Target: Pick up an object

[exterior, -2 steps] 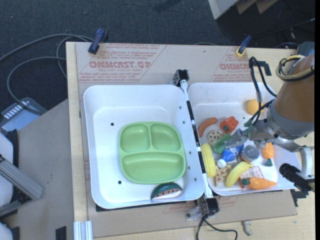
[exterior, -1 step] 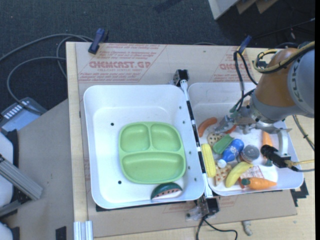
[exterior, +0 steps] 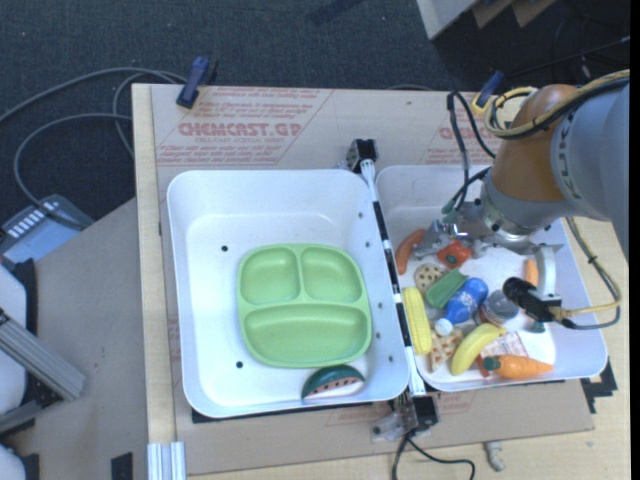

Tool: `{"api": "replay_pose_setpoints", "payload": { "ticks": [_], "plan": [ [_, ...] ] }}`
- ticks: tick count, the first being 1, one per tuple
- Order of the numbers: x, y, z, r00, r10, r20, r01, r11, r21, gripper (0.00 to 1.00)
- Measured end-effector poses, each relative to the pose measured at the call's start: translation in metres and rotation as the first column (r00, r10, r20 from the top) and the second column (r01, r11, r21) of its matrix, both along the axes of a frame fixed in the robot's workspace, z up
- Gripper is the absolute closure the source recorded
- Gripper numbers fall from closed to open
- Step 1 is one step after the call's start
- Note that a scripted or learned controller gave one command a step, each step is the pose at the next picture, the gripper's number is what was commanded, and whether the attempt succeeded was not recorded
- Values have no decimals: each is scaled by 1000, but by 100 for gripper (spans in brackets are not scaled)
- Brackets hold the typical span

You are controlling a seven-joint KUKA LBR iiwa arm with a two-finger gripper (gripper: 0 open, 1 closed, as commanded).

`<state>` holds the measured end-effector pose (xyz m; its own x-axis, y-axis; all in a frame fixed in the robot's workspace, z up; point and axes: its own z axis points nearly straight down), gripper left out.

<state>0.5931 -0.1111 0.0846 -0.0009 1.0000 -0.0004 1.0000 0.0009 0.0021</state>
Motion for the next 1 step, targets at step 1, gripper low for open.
{"api": "replay_pose_setpoints", "payload": {
  "ticks": [1],
  "plan": [
    [1,0,11,1000,0,3,0,1000,-1,100]
  ]
}}
